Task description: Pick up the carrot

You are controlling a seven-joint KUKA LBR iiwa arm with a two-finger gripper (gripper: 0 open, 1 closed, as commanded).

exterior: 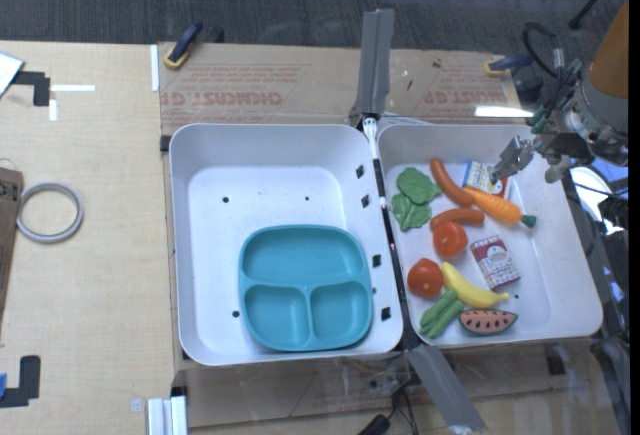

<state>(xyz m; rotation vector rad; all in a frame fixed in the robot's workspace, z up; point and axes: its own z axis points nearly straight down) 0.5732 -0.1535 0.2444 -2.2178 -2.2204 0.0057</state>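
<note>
The carrot is orange with a green stub at its right end. It lies at a slant in the upper part of the right bin, against a small blue-and-white carton. My gripper hangs over the bin's far right corner, just above and to the right of the carrot. It is open; one finger stands near the carton, the other points toward the bin's right wall. Nothing sits between the fingers.
The right bin also holds two red sausages, lettuce leaves, two tomatoes, a red carton, a banana, a watermelon slice and a green vegetable. A teal divided tray lies in the left bin.
</note>
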